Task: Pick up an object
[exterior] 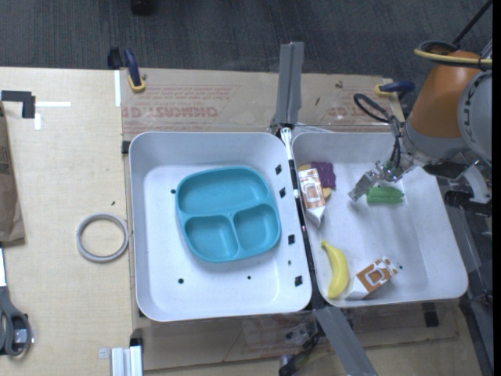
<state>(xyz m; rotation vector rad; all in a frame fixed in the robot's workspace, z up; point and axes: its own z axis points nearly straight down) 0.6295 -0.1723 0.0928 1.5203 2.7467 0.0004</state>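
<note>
Overhead slanted view of a wooden worktop [63, 178] bearing two shallow white bins side by side. Left bin [149, 210], centre of frame: one teal three-compartment plate [228, 213], lying flat, well apart from the bin walls. Right bin [438, 265], right of centre: a green object [386, 197] in the upper middle; a purple item [326, 175] near the upper left corner, touching a white-and-orange packet [311, 194] that lies along the left wall; a yellow banana [337, 269] at lower left, just beside a small orange-and-white carton [376, 276] at lower centre. Grey arm with orange band [438, 92] entering from the upper right of frame, wrist angled down into the right bin. Gripper [376, 180] low over the upper middle of the right bin, just above and left of the green object, apparently touching its upper edge; one grey finger [361, 186] slanting toward lower left. Jaws: spread not discernible at this angle, and nothing visibly lodged between the fingers. Outside the bins: a grey tape ring [102, 236] on the worktop at left of frame; scissors [14, 327] at lower left edge; a brown paper bag [9, 178] at the left edge; blue-and-yellow clamps [129, 67] at the upper edge of a cardboard sheet [196, 104] behind the bins.
</note>
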